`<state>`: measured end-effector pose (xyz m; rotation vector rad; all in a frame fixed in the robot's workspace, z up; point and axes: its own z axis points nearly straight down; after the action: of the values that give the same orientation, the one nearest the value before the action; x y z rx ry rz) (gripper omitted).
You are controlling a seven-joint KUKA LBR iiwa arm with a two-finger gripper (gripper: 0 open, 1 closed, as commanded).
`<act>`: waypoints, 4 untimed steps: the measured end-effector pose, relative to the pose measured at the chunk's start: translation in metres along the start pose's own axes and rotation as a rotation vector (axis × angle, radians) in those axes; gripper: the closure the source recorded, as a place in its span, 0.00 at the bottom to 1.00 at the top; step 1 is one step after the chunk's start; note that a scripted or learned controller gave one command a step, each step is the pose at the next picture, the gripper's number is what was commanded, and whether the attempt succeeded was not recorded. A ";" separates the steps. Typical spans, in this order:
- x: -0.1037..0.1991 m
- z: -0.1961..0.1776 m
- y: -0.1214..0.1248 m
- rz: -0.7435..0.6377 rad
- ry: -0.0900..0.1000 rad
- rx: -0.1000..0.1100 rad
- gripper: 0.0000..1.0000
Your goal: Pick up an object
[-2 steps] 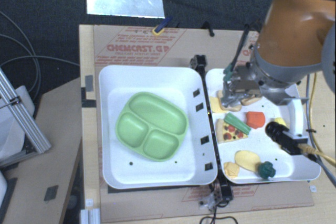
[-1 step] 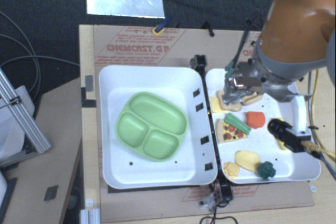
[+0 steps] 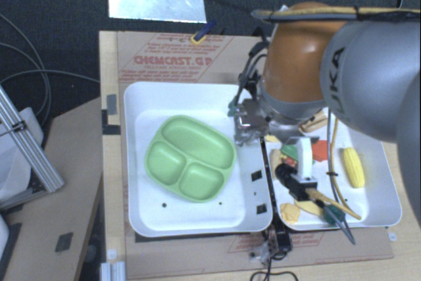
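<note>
Clutter fills the right bin (image 3: pixel 393 207) — a yellow corn cob (image 3: pixel 354 166), an orange piece (image 3: pixel 319 151), a green-handled tool (image 3: pixel 335 213) and other small items. The grey arm (image 3: pixel 368 76) hangs over them, hiding much of that bin; its gripper (image 3: pixel 245 123) sits at the divide between bins, grip state unclear. A green sectioned plate (image 3: pixel 190 157) lies in the left bin (image 3: pixel 141 207).

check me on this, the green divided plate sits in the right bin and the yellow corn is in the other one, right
Not quite. The camera view shows the green divided plate in the left bin, not the right one. The yellow corn lies in the other one, the right bin, as you said.
</note>
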<state>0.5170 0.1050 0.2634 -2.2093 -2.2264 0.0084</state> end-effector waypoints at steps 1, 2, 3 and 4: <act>0.029 0.061 -0.032 0.000 0.001 0.000 1.00; -0.031 0.080 0.001 0.012 -0.001 -0.008 1.00; -0.094 0.078 0.047 0.012 -0.003 -0.013 1.00; -0.037 0.078 0.065 -0.001 0.003 -0.011 1.00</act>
<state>0.5822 0.0682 0.1847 -2.2122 -2.2312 -0.0067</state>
